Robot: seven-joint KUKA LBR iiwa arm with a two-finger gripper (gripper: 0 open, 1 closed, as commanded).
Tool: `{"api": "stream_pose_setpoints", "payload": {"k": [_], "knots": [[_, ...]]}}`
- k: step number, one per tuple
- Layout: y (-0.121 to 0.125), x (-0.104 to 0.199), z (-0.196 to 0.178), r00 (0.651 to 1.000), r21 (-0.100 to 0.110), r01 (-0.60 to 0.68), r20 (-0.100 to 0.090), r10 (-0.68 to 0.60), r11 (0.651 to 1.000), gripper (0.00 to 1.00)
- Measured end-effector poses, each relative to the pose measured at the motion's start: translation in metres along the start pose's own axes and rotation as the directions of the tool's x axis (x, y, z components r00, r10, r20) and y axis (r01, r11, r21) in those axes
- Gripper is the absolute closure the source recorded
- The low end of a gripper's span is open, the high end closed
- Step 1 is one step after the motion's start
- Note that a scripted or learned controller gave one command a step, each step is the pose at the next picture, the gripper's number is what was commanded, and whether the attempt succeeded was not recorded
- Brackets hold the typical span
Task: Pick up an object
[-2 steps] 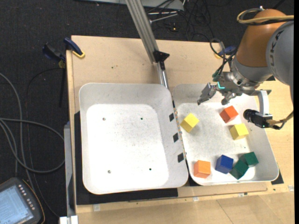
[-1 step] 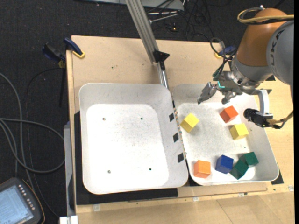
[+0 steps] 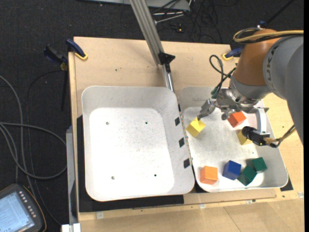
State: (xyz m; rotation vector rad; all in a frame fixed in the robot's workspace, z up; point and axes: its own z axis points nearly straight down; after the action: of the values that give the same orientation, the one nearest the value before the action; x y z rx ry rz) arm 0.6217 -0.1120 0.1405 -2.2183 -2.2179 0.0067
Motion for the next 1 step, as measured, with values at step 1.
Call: {"api": "stream_pose_setpoints", "payload": {"k": [1], "knots": [[0.0064,-0.0004,0.0220,1.000,-0.025,0.001,0.003,-0.001,1.000,0.00]]}}
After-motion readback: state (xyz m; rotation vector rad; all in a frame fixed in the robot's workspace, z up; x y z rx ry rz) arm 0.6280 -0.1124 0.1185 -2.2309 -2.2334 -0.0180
